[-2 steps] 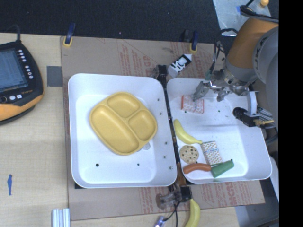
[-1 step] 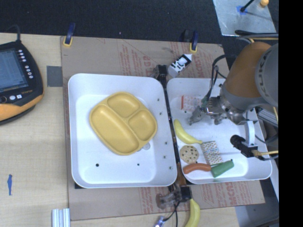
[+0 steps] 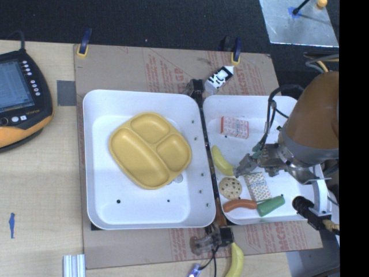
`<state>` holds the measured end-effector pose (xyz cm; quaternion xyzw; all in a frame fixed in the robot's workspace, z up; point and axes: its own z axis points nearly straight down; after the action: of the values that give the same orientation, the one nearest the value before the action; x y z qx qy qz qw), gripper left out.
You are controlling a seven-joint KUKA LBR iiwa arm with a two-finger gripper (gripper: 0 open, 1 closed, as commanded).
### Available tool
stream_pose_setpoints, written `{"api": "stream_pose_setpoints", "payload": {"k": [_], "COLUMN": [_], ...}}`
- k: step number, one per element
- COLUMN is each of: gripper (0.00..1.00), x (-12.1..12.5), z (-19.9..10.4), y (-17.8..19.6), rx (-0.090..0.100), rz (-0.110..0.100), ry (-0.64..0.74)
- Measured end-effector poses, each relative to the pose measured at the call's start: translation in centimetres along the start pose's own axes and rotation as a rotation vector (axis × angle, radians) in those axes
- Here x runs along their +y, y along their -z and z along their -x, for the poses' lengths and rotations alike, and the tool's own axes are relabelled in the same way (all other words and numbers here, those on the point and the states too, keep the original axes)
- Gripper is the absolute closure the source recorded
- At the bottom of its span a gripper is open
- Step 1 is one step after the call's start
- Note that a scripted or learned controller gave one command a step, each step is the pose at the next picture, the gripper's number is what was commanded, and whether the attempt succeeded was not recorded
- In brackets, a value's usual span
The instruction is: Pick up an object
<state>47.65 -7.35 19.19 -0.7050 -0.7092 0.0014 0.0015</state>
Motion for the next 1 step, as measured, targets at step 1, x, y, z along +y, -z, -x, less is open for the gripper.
{"api": "stream_pose_setpoints", "payload": {"k": [1], "gripper": [0.0], "x": [8.67], "z": [3.02], "y": [-5.34], "rx": [0.0], "rz": [0.0], "ry": [-0.001]}}
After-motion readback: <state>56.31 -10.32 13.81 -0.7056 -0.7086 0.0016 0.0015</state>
